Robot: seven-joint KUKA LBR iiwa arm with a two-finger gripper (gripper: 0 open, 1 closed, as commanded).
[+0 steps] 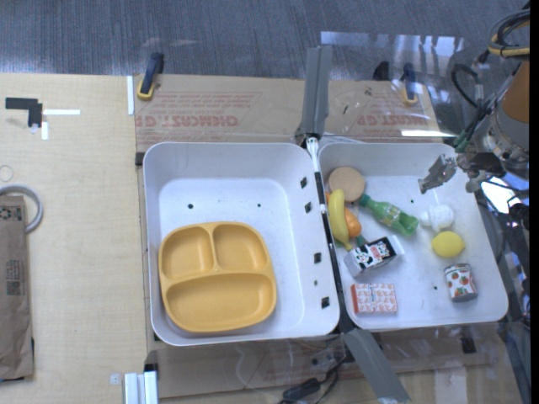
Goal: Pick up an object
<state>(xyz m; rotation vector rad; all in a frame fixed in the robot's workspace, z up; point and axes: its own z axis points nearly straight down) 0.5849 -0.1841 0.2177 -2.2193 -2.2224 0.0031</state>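
Pincer (438, 173) sits over the upper right part of the right bin (497, 310), fingers pointing down-left; from my remote view I can't tell how wide they stand, and I see nothing between them. Arm (514, 116) comes in from the right edge w/ cables above it.

Going left to right: brown paper bag (13, 284) lies on the bench at far left. Left bin (160, 175) holds a yellow divided plate (217, 274), 3 compartments, in its lower left part. Right bin contents: tan round item (345, 181) at upper left, yellow banana (337, 215) just below it along the left wall, orange piece (352, 224) touching the banana. Green bottle (391, 215) lies tilted near centre. Black-and-white carton (372, 254) lies below it, red-and-white packet (373, 297) near the front wall. White object (437, 217) just right of the bottle tip, yellow lemon (447, 243) just below that, small red can (460, 281) at lower right. Pincer is apart from all of these, nearest the white object
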